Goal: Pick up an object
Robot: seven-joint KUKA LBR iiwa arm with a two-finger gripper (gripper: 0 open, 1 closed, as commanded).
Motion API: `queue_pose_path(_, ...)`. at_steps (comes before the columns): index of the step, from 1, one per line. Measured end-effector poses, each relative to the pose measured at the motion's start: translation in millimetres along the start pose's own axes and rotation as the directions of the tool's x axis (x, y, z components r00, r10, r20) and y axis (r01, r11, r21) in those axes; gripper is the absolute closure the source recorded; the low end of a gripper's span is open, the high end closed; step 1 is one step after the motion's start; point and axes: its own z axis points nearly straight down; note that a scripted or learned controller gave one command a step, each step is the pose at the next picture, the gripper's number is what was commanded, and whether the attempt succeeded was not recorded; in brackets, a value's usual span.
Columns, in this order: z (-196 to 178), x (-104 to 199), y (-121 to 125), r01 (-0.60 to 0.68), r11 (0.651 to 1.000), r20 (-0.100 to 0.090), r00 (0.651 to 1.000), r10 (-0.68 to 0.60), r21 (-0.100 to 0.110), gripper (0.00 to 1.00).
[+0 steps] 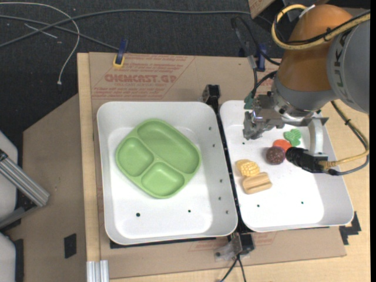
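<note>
In the right bin (329,213), the near floor lies open; 4 small items (256,177) crowd its middle. The green tray (157,157) blocks the left bin's (111,213) centre.

1. Landmark is the green three-compartment plastic plate (157,157). It sits in the left shallow white bin (117,210), pretty much mid-bin.
2. Right of the plate, across the divide, is the right shallow white bin (305,213).
3. In that bin, nearest the plate: a yellow corn-shaped toy (248,168), with a tan bread-like toy (257,184) touching its near side.
4. Further right from the plate: a dark reddish-brown round toy (275,154), then a green leafy toy (292,137) just behind it.
5. The grey two-finger gripper (252,128) hangs over the bin's back part, right of the plate.
</note>
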Motion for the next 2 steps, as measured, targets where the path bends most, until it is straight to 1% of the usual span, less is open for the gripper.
queue_pose_path(1, 18.0, 53.1, 17.1, -0.001, 1.000, 0.001, 1.000, 0.001, 0.001, 1.00)
queue_pose_path(2, 26.6, 98.2, 18.5, -0.002, 1.000, 0.001, 1.000, 0.002, 0.002, 1.00)
